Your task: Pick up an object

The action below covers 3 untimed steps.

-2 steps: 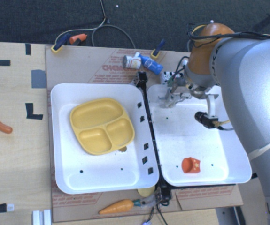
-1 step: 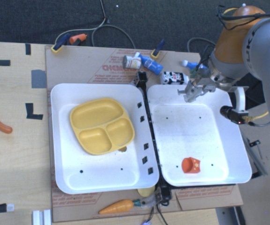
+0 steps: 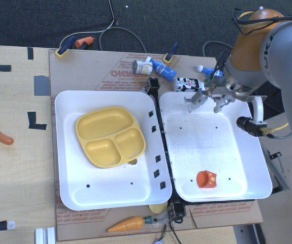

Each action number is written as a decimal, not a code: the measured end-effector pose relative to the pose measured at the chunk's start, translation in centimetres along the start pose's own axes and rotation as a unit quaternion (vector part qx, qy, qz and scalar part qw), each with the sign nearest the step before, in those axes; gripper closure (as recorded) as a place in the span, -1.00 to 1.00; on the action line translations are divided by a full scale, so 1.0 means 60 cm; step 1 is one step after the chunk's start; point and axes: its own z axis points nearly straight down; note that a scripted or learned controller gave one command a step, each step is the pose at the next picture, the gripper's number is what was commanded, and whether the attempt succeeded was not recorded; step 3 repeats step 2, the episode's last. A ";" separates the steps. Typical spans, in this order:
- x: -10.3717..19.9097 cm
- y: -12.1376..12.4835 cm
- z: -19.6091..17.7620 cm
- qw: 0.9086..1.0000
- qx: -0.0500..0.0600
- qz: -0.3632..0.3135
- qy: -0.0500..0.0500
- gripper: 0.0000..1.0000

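Nearest the lens, a toy carrot (image 3: 127, 224) lies outside the bins; inside the right bin (image 3: 247, 151) sits a small orange object (image 3: 206, 179) — likely the target; the gripper (image 3: 209, 101) hovers well apart, fingers spread, holding nothing — seemingly poised to descend.

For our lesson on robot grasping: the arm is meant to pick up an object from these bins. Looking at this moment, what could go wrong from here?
1. The gripper hovers at the far rim of the right bin, while the small orange object lies near the near wall, so a long reach could miss.
2. That object sits close to the bin wall, which may block a finger.
3. The yellow divided plate in the left bin looks wide and flat, likely hard to pinch.
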 end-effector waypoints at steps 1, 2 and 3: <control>-0.072 -0.253 0.073 1.000 0.008 0.006 0.002 -1.00; 0.027 -0.207 0.038 1.000 -0.001 -0.003 0.002 -1.00; 0.027 -0.207 0.038 1.000 -0.001 -0.003 0.002 -1.00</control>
